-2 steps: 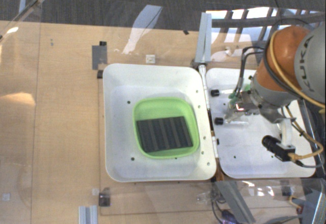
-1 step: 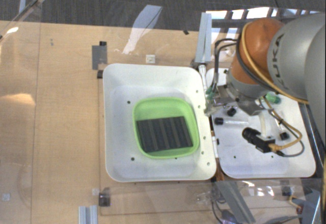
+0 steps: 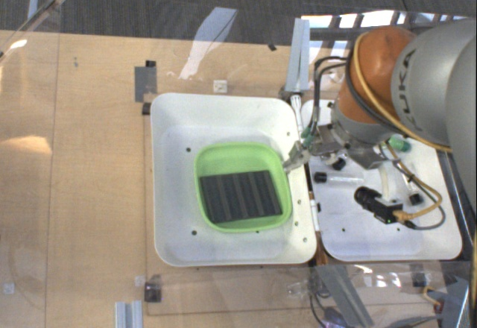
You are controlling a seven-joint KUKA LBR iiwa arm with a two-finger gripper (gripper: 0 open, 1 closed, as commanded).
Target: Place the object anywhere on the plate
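In left bin (image 3: 171, 192), green square plate (image 3: 242, 188) w/ dark ribbed slab (image 3: 240, 196), long axis approx 9–3. Claw (image 3: 296, 156) at plate's 2 o'clock, possibly pinching something; can't tell.

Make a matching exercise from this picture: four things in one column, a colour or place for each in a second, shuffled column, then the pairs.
Things:
1. plate
2. ridged slab
3. arm
4. left bin

Colour or place:
A. white, holding the plate
B. dark, lying on the plate
C. lime green, inside the left bin
D. grey with an orange band, above the right bin

Pairs: 1-C, 2-B, 3-D, 4-A
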